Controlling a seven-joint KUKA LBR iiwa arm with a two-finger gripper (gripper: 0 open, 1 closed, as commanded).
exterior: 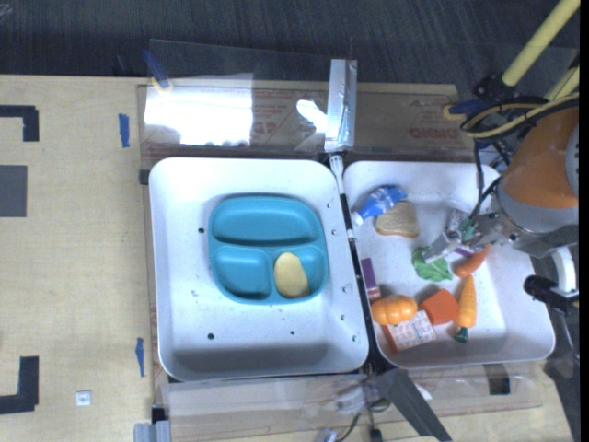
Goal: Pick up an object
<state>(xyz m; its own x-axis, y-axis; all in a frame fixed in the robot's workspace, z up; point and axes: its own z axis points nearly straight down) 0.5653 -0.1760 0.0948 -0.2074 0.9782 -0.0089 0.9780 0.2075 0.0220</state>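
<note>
The green toy (pixel 431 265) lies in the right bin (pixel 525 343), just left of and below our hand (pixel 467 233), with 1 carrot (pixel 467 304) lying lengthwise below it; whether the hand is open or closed we cannot tell.

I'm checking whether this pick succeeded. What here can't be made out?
- Gripper: small and blurred in the camera view; finger state and any grasp unreadable.
- Green object: partly covered by the gripper, identity unclear.
- Arm: cut off by the right edge.
- Purple item: half hidden at the bin wall.
</note>
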